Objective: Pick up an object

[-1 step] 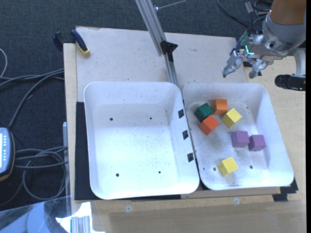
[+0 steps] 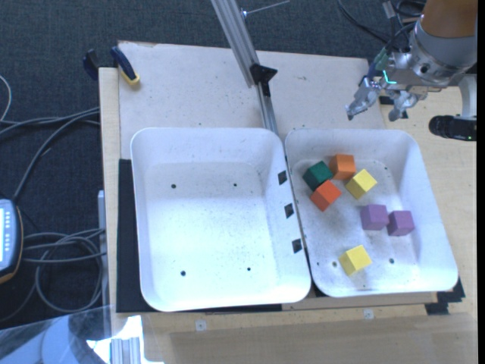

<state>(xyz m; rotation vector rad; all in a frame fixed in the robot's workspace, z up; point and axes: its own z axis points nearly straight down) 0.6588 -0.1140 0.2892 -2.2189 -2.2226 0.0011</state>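
Note:
The right bin (image 2: 424, 203) holds several small blocks: a green one (image 2: 318, 174), two orange ones (image 2: 344, 164) (image 2: 326, 195), two yellow ones (image 2: 361, 183) (image 2: 355, 259) and two purple ones (image 2: 373, 216) (image 2: 401, 222). My gripper (image 2: 379, 103) hangs above the bench just behind the right bin's far rim, at the upper right. It is open, its two fingers spread apart with nothing between them. It is well apart from all the blocks.
The left bin (image 2: 151, 203) sits beside the right one. A metal rod (image 2: 239, 36) slants down to the divider between the bins. A blue and yellow tool (image 2: 125, 64) lies at the bench's far left corner. Cables lie on the floor at left.

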